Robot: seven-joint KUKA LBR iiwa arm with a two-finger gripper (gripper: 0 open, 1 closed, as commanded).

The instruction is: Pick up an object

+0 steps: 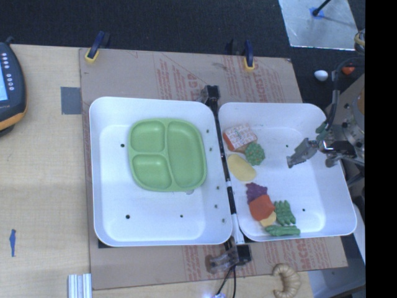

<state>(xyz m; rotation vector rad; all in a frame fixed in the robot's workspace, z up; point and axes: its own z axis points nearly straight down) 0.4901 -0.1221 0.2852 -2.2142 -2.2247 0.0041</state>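
**Two-bin bench with toy food items and the gripper above the right bin**

The right shallow white plastic bin [322,216] holds a cluster of small toy food pieces along its left side. Nearest the top lies an orange-and-white rectangular piece with a grid pattern [238,136], touching a knobbly green broccoli-like piece [255,153]. Just below sits a smooth pale-yellow oval piece [241,167]. Further down, a dark purple piece [255,191] rests against a glossy red-orange piece with a yellow end [262,209], and beside these lie a ridged green piece [285,212] and a long green pod-like piece [283,231] near the bin's lower rim. All appear to be moulded plastic with matte to slightly shiny surfaces.

The dark grey two-finger gripper [299,156] hangs over the bare middle of the right bin, well apart from the food cluster. Nothing sits between its fingers; whether they are spread or closed cannot be told from this angle.

The left shallow white plastic bin [105,185] carries a light green three-compartment plastic plate [167,154] with rounded corners. Both bins rest on a brown cardboard sheet [155,73] fixed by a yellow-tipped clamp [95,47] and a blue-handled clamp [248,56], over a pale wooden bench top [37,185].
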